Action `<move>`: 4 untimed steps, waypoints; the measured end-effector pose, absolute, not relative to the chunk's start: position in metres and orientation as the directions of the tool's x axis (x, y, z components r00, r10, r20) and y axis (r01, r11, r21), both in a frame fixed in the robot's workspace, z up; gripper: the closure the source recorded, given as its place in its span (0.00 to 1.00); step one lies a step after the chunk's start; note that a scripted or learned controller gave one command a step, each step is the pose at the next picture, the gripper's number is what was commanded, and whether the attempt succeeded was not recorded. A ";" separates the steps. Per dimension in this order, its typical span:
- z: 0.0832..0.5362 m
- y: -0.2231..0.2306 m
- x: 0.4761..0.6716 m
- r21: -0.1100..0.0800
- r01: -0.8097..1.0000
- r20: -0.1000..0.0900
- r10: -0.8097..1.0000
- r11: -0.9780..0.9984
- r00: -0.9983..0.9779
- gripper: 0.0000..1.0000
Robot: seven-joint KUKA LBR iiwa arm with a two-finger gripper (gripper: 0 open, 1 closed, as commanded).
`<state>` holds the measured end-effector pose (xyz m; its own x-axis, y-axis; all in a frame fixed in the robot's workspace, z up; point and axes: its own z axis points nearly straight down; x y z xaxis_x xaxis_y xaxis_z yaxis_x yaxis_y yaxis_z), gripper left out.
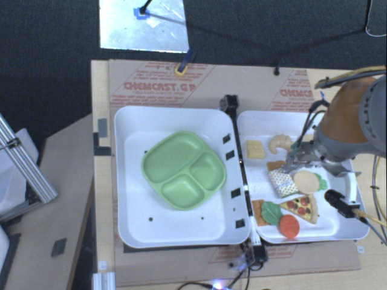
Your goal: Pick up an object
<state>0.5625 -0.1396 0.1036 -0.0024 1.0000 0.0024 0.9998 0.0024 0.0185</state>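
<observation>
We note the tomato (289, 226) below the pizza slice (301, 208); gripper (294, 162) above it, jaw state indiscernible.

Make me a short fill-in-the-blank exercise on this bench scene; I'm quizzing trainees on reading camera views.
1. The green divided plate lies in the ____ bin of the camera view.
2. The croissant lies in the ____ bin.
3. The red tomato sits next to the ____ slice.
4. The gripper hovers over the ____ bin.

Missing words: left; right; pizza; right
</observation>
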 end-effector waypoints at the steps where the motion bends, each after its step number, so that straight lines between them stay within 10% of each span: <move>1: 0.168 -0.139 0.567 0.008 1.000 -0.002 1.000 0.004 -0.004 1.00; 4: 0.222 -0.038 0.598 0.002 1.000 0.002 1.000 0.010 -0.010 1.00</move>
<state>0.5978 -0.0383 0.2222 -0.0095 1.0000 0.0017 1.0000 0.0095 0.0019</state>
